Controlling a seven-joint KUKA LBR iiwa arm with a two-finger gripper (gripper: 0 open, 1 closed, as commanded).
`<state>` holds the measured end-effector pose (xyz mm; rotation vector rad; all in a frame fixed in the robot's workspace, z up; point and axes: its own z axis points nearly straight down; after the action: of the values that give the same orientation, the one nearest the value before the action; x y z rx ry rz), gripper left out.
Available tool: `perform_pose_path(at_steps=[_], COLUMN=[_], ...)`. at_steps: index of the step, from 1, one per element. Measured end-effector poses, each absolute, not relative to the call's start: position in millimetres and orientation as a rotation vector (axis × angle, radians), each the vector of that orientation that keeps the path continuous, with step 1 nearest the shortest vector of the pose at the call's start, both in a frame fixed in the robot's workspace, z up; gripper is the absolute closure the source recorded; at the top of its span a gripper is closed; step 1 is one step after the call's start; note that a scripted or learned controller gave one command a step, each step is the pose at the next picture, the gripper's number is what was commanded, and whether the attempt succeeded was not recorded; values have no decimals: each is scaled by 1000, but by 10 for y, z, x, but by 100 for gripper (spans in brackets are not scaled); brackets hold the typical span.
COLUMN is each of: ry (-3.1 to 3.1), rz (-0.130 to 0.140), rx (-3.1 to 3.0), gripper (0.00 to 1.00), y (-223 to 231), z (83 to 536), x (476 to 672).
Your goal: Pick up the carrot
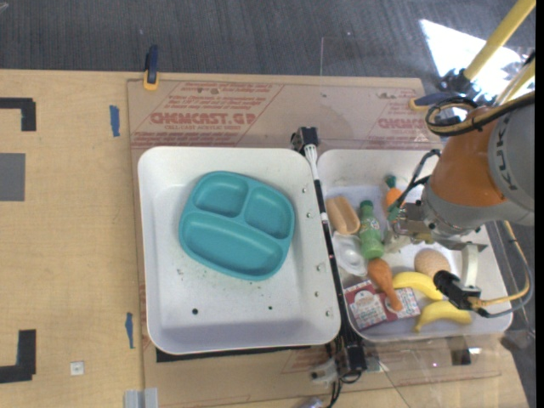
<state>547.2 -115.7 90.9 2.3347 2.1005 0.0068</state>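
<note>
An orange carrot (384,280) lies slanted in the right bin (340,170), near the front, between a red and white packet (366,305) and the bananas (430,298). A smaller orange piece with a green top (392,195) sits further back. My gripper (399,224) hangs low over the middle of the right bin, just right of a green bottle (371,233), behind and slightly right of the carrot. The grey and orange wrist (463,185) covers the bin's right part.
The left bin (161,313) holds a teal divided plate (237,224). In the right bin there are also a tan bun (343,215), a clear cup (349,252) and a pale round item (432,263). The things stand close together.
</note>
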Motion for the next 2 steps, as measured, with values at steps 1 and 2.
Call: perform_pose_path(at_steps=[1, 2], ry=[2094, 1959], rz=[12, 11], rx=[2334, 2443], gripper=[100, 100], y=[-1156, -993], z=[1010, 899], x=[5489, 6431])
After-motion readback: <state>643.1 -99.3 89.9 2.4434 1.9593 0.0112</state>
